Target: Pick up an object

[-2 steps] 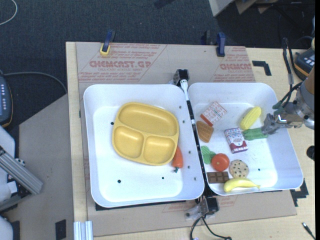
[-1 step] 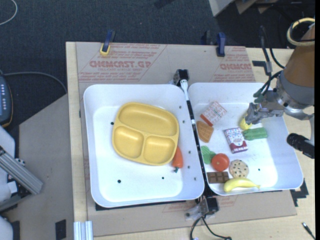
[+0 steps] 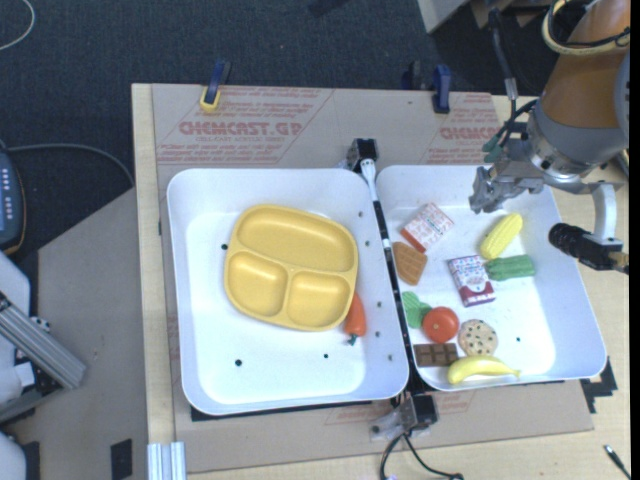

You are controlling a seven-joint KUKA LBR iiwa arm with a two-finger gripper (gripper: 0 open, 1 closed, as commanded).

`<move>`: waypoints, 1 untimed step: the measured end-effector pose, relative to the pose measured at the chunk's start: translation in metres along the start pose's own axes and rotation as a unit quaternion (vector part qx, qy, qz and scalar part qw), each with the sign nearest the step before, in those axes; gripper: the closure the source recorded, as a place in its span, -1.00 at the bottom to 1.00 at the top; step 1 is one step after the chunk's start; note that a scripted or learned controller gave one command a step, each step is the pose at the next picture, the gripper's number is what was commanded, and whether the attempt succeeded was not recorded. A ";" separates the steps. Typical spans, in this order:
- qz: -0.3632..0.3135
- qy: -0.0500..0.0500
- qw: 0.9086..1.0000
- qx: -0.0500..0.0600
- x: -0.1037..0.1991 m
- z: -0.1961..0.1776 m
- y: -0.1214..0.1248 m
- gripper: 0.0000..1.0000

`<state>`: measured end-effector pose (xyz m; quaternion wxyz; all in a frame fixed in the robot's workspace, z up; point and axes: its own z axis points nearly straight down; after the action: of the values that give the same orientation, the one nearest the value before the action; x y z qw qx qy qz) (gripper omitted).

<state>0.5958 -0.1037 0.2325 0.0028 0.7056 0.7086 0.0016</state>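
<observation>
The tool (image 3: 487,196) hangs just above the yellow corn (image 3: 501,235) to grab it, but I cannot tell how far open it is.

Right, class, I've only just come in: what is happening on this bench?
A grey robot arm reaches in over the right bin, its gripper hanging above the toy food near the corn cob. Nothing shows between its fingers, so nothing is picked up yet. The left bin holds a yellow divided plate with a carrot beside it.
</observation>
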 end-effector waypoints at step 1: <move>0.001 0.000 1.000 0.002 0.014 0.016 0.014 1.00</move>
<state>0.6097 -0.0901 0.2162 0.0016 0.7064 0.7078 0.0004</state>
